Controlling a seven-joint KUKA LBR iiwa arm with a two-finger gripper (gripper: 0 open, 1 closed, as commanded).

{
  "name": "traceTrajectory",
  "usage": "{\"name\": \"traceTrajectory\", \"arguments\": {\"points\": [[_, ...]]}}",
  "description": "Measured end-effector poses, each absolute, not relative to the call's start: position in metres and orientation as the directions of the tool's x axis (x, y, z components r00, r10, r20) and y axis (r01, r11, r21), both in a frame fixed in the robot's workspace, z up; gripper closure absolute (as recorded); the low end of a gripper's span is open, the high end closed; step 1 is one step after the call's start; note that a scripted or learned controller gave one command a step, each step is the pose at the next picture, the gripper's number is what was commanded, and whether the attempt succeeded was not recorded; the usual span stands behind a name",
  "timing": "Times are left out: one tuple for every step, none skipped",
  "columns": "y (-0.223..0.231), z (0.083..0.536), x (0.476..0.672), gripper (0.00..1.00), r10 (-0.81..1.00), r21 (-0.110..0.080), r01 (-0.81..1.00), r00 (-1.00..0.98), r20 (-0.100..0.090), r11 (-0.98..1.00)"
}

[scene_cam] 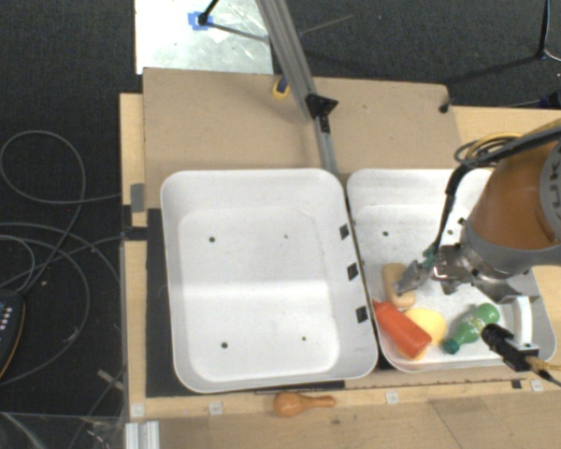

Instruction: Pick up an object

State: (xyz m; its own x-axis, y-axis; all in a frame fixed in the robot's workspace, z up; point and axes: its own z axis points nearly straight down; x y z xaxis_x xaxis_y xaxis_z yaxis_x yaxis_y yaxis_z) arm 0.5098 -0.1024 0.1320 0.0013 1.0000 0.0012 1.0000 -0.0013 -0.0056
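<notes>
1. Objects in right bin [369,199]: tan rounded piece [398,280], orange carrot-like wedge [401,330], glossy yellow lump [427,323], green bottle shape [469,326].
2. Jaws [414,276] rest at tan piece; whether clenched or released, cannot tell.

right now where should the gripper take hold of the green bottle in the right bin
Grip the green bottle across its wider dark-green body, coming straight down from above. It lies on its side, slanting toward the bin's near rim, so the round body offers two open flanks. The yellow object sits close by its lighter end, so avoid that end.
</notes>
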Motion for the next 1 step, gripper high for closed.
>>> {"name": "traceTrajectory", "arguments": {"points": [[-0.102,0.0882,0.5095,0.0,1.0,-0.003,1.0,0.001,0.002,-0.001]]}}
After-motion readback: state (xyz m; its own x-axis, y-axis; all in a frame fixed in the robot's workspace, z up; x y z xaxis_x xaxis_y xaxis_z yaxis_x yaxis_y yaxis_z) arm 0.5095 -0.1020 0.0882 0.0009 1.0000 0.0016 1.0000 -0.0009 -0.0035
